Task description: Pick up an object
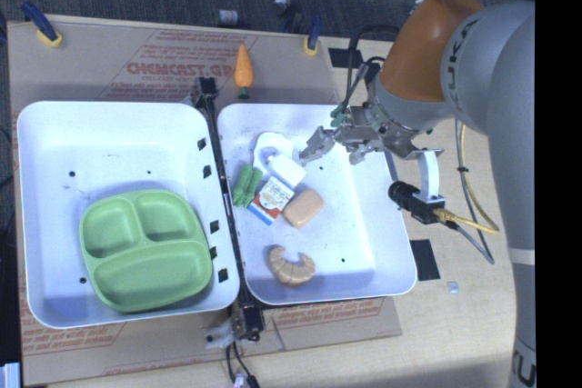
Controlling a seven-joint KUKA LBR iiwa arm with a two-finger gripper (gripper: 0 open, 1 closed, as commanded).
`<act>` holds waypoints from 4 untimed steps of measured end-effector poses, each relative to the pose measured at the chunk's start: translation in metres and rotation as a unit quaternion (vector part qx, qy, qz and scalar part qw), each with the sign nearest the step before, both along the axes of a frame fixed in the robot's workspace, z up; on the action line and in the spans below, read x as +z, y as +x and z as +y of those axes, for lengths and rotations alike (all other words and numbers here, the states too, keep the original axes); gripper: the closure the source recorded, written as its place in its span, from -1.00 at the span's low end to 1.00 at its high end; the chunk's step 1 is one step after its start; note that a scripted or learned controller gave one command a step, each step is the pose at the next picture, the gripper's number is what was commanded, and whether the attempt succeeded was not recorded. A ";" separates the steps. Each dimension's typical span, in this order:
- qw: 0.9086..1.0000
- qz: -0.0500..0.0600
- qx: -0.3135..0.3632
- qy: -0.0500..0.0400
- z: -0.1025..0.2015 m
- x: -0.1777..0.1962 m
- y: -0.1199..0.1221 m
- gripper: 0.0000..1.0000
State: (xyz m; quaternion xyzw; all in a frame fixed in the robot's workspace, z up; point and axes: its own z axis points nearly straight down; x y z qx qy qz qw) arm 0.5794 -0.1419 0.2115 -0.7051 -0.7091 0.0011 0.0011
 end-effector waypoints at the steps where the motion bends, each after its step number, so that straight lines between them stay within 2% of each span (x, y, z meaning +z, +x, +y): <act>1: 1.000 -0.001 0.000 0.000 0.007 0.061 -0.025 -1.00; 2: 1.000 0.000 0.000 0.000 0.040 0.037 -0.103 -1.00; 3: 1.000 -0.002 -0.001 0.000 0.008 0.053 -0.052 -1.00; 4: 1.000 0.002 0.000 0.000 -0.006 -0.103 -0.039 -1.00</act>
